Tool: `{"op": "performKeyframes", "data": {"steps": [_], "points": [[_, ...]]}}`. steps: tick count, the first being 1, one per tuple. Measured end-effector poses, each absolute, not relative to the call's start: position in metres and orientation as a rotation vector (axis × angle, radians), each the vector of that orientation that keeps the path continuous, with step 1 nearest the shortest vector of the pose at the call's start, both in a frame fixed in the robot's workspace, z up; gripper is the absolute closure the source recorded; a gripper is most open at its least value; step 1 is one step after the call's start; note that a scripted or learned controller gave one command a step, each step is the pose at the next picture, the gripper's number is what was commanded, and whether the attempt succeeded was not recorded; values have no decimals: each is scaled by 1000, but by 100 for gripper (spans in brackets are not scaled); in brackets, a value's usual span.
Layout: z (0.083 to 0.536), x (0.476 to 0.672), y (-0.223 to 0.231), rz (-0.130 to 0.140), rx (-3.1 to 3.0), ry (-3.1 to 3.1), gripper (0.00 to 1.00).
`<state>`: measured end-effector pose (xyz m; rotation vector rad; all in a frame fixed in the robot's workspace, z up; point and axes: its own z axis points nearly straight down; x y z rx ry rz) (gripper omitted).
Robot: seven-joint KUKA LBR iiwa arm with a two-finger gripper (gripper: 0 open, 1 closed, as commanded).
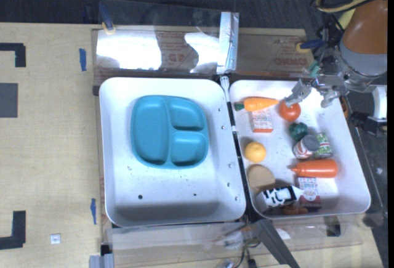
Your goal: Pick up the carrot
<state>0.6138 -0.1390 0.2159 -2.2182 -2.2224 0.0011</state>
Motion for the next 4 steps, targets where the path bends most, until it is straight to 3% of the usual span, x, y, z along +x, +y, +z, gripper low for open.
{"op": "performKeyframes", "data": {"steps": [1, 2, 3, 4], "points": [[163, 666, -117, 2, -2091, -2343, 0], [186, 668, -103, -4, -1830, -2562, 0], [85, 665, -101, 11, -1634, -2672, 0], [98, 667, -101, 3, -1641, -2680, 100]]}}
